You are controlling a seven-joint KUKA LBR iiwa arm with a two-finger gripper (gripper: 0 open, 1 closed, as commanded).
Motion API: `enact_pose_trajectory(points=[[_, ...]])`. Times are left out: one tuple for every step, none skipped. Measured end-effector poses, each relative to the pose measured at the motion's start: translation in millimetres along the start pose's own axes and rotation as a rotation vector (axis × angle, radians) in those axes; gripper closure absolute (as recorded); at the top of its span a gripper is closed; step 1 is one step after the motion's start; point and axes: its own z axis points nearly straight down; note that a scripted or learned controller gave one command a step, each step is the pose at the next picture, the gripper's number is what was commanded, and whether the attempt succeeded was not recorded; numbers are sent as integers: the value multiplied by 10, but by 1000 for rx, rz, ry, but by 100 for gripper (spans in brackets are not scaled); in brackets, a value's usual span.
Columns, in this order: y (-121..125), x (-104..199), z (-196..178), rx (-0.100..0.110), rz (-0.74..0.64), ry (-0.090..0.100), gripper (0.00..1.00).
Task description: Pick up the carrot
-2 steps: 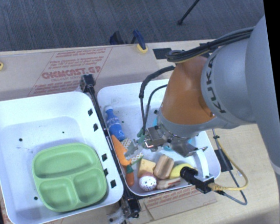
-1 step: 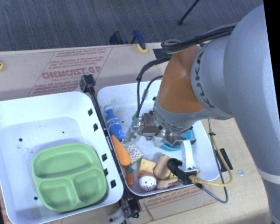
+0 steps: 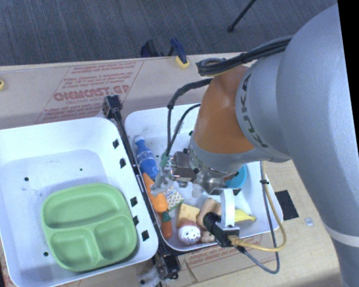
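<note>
A: Carrot (image 3: pixel 156 202) first, since that's the job: where is it?

B: Going big to small. The arm (image 3: pixel 274 106) covers much of the right bin (image 3: pixel 138 122). In the left bin (image 3: pixel 1 197) lies a green divided tray (image 3: pixel 88 225). The right bin is a heap: a blue bottle (image 3: pixel 144 156), a yellow wedge (image 3: pixel 188 212), a white spotted ball (image 3: pixel 190 235). The carrot lies against that bin's left wall, just below the bottle, orange, running towards the near edge.

A: And the gripper (image 3: pixel 170 174)?

B: Down in the clutter, just right of the carrot's upper end. Whether its fingers are spread or pressed together, I cannot tell; the wrist hides them. Nothing shows between them.

A: So which step?

B: I'd judge the descent, no grasp yet. Next it wants a small shift towards the left wall, straddling the carrot without catching the bottle or the wall
</note>
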Motion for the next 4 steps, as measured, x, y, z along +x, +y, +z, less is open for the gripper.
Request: enact_pose_trajectory(points=[[285,30,-379,-6,125,-1,0],[-207,300,11,0,22,-2,0],[-129,23,1,-4,576,3,0],[213,59,-110,-2,913,4,0]])
